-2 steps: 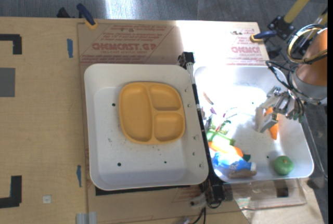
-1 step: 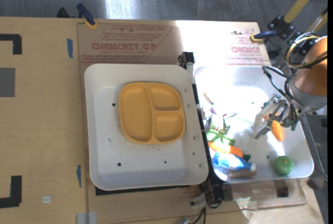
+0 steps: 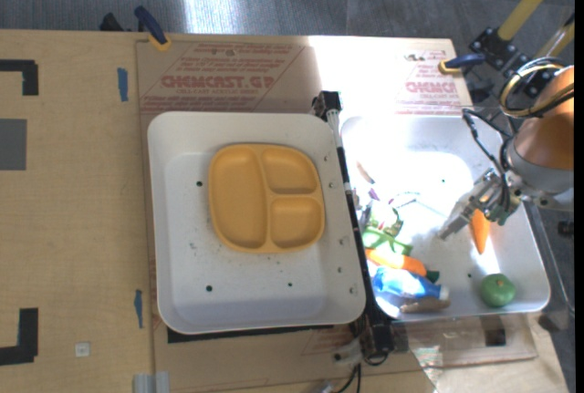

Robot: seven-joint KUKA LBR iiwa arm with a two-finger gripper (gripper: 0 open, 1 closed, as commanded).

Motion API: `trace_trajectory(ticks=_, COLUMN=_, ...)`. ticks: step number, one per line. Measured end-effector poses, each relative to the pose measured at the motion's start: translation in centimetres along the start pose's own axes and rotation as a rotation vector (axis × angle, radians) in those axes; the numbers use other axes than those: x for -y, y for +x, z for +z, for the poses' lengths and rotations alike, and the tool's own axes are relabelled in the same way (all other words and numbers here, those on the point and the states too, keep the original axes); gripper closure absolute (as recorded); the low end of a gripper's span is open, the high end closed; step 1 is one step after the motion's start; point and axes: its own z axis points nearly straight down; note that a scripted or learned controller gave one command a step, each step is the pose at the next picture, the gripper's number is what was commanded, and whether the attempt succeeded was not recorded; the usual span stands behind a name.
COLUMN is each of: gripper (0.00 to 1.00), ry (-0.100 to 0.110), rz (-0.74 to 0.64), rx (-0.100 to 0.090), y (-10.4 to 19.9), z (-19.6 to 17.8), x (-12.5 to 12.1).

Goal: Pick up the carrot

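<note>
Robot lab: cardboard-topped bench (image 3: 73, 200), 2 bins (image 3: 173, 291).

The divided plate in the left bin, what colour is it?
Yellow-orange all over. The divided plate shows plainly in the camera view, lying in the left bin.

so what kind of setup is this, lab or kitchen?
Likely a robotics lab bench, not a kitchen: two white bins on cardboard sheets, toy food like the carrot and a green ball, and clamps at the bench's edge.
</note>
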Motion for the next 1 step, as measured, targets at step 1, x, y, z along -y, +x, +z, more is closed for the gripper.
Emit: trace_trajectory(ticks=1, gripper=0.00, ry=0.001, rz=0.070, rx=0.003, y=4.54, z=-0.09, x=-3.22)
